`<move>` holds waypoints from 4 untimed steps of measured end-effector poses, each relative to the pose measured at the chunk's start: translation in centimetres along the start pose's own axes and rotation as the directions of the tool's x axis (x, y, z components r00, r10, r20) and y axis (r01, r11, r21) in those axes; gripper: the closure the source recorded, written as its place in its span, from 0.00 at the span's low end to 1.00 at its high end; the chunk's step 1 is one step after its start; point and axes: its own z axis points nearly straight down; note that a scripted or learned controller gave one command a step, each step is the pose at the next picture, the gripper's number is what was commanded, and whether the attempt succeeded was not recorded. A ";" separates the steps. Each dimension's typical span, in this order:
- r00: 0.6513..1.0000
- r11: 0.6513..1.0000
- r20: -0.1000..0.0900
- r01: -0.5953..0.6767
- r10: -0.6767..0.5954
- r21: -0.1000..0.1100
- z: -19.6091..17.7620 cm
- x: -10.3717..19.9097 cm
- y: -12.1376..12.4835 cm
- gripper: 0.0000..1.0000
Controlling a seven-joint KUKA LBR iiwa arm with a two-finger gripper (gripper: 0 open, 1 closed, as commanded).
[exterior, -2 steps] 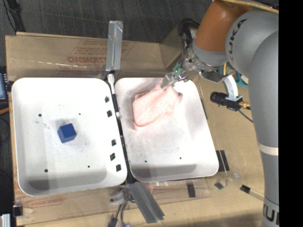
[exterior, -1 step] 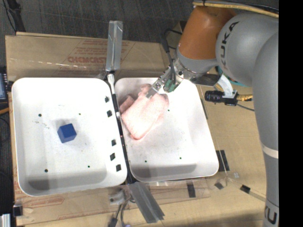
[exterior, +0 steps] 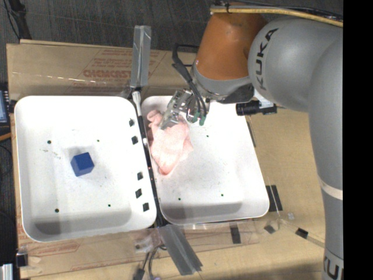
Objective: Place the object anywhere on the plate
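the arm (exterior: 291,57) comes in from the right of the view, its grey body and orange band (exterior: 224,42) hanging over the far edge of the right bin (exterior: 233,179). the claw (exterior: 183,111) sits low over the far left corner of that bin, right at the top end of a pink thing (exterior: 169,144). whether the claw is spread or pressed together i cannot tell; the metal parts are small and blurred against the pink.

the pink thing looks like a soft, crumpled object, pale pink with a slightly darker patch near its lower tip. it lies in the right bin, along the bin's left wall, stretching from the far left corner down toward the bin's middle. its upper end is under or touching the claw; i cannot tell which. the remainder of the right bin's floor is plain white with a few dark specks.

left of the right bin, touching it along a shared edge with black clips (exterior: 140,174), is the left bin (exterior: 35,127). a blue cube (exterior: 83,163) rests on its floor, left of the bin's middle and well apart from the pink thing.

both bins sit on a tan surface (exterior: 291,150), with a cardboard sheet (exterior: 76,66) behind the left bin. a grey upright bar (exterior: 140,57) stands behind the seam where the bins meet, and strips of grey tape (exterior: 180,252) lie on the surface in front of that seam.
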 end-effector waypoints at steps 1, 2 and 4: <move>0.925 0.925 0.001 0.379 -0.379 0.000 -1.3 2.5 3.8 1.00; 0.925 0.925 0.001 0.380 -0.380 0.001 -0.7 5.7 7.2 1.00; 0.924 0.924 0.000 0.382 -0.382 0.001 -1.2 8.7 11.4 0.00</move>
